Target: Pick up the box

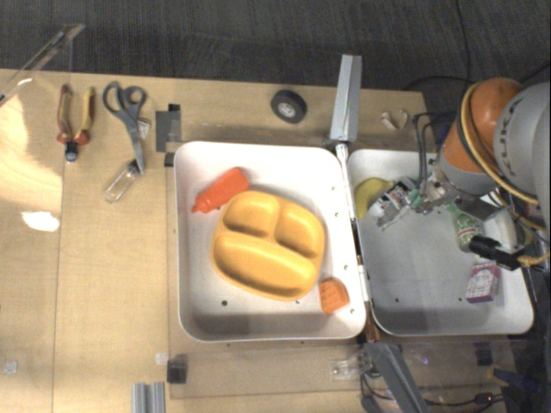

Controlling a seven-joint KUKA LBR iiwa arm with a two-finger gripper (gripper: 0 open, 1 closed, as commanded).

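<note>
A dark carpeted floor runs behind the pale wooden bench (86, 256) I work at. Farthest left on it lie red-handled pliers (72, 119) and a pair of scissors (129, 119), with a roll of black tape (289, 106) further along the back edge, all outside the bins and, I judge, nothing to do with my job.

The left bin (194, 317) holds a large yellow divided tray (269, 243) turned dome-up in the middle, an orange carrot-shaped toy (220, 189) touching its upper left, and a small orange block (333, 295) just beside its lower right corner, close to the bin wall.

Across the divider, the right bin (413, 321) has a yellow-green rounded thing (368, 192) at its upper left corner. My claw (398, 203) hangs just beside that, low over the bin's upper part; my wrist comes in from the right, so the tip points leftward. From this angle I cannot tell whether the claw is apart or together, and I see nothing held in it. A green-labelled item (467, 228) sits under my arm.

The box (483, 282), small and white-and-purple, lies near the right bin's lower right side, well apart from my claw. I judge the pick is not yet made; I'd need to swing back right and toward the near wall.
</note>
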